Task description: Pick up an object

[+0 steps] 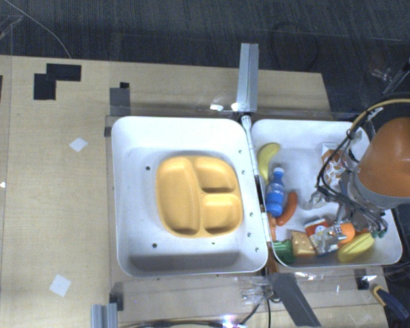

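One two-finger gripper (pixel 336 232) hung low in the right white bin (pixel 302 150), grip state could not be told | toy pile beneath: yellow plastic banana (pixel 356 246); orange carrot (pixel 288 208); blue plastic bottle (pixel 275 191) | left white bin (pixel 130 183): yellow compartment tray (pixel 198 195)

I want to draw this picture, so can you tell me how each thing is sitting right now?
Yellow tray: lying flat in the left bin, its compartments bare.
Blue bottle: lying on its side in the right bin.
Banana: lying beside the bottle's cap.
Carrot: lying next to the bottle.
Small toys: heaped at the right bin's near edge.
Gripper: low over the heap; fingers too hidden to judge.
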### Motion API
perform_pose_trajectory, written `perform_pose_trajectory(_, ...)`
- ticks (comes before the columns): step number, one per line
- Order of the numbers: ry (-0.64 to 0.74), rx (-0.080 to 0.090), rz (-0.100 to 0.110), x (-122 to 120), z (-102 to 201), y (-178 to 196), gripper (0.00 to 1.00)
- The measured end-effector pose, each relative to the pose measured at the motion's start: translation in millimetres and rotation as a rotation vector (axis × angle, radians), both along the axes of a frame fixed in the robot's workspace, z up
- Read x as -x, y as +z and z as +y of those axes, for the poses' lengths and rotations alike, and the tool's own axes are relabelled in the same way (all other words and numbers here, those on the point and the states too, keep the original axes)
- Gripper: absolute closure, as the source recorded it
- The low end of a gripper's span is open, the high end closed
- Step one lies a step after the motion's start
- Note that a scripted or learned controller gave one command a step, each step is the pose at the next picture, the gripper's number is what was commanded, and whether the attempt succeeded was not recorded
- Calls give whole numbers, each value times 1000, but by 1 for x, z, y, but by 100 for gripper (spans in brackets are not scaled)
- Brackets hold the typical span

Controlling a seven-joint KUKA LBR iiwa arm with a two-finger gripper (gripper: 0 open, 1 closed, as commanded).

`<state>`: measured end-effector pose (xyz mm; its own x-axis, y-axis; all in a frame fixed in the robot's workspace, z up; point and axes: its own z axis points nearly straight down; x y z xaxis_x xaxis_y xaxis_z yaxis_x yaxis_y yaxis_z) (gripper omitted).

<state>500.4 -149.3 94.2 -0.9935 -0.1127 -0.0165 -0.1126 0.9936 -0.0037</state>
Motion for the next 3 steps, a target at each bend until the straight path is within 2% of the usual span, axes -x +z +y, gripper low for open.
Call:
perform_pose_trajectory(1,-77,0,4,-34,-36,28,0)
perform_pose_trajectory(2,-269,-4,6,-97,-55,-6,0)
perform_pose_trajectory(3,-473,-11,3,-121,38,-6,0)
